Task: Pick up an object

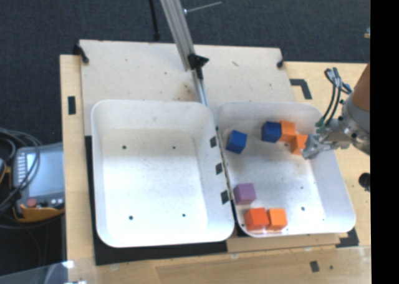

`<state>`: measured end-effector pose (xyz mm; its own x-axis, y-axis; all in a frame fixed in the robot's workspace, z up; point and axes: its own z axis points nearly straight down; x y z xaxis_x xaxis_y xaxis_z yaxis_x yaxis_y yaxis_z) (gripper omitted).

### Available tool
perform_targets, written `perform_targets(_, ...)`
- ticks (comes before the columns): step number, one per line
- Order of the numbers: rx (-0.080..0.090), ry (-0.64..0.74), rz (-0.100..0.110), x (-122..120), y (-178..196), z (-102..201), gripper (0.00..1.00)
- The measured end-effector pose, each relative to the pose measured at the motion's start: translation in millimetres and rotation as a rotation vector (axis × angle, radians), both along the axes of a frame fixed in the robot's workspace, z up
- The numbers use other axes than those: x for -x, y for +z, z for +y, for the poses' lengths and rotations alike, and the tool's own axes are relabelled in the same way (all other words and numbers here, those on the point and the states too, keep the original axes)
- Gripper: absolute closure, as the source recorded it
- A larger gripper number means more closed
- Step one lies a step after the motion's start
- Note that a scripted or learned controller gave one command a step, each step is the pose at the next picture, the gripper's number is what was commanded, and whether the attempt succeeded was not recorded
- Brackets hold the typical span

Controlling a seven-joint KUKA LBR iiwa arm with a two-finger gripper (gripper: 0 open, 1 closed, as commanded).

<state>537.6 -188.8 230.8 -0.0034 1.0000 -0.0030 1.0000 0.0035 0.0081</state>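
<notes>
The right bin (330, 195) holds several small cubes. A blue cube (236, 141) lies near its left wall. A second blue cube (270, 132) sits against an orange cube (287, 130) toward the back. Another orange cube (298, 143) lies just right of that pair, and my gripper (310, 150) is low in the bin right beside it, at its right edge. A purple cube (244, 193) rests by the left wall. Two orange cubes (255, 218) (277, 218) sit side by side at the front. I see nothing lifted off the bin floor.
The left bin (156, 170) stands next to the right one, with a shared divider between them. A slanted aluminium pole (181, 27) rises behind the bins. The arm's wrist (355, 120) with its cables hangs over the right bin's right wall.
</notes>
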Motion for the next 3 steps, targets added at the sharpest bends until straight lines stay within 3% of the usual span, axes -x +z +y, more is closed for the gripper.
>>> perform_targets(1,-0.001,-0.004,0.009,0.0,-20.2,-1.5,1.0)
perform_targets(3,-0.004,0.005,0.005,-18.5,-8.4,94.2,1.0)
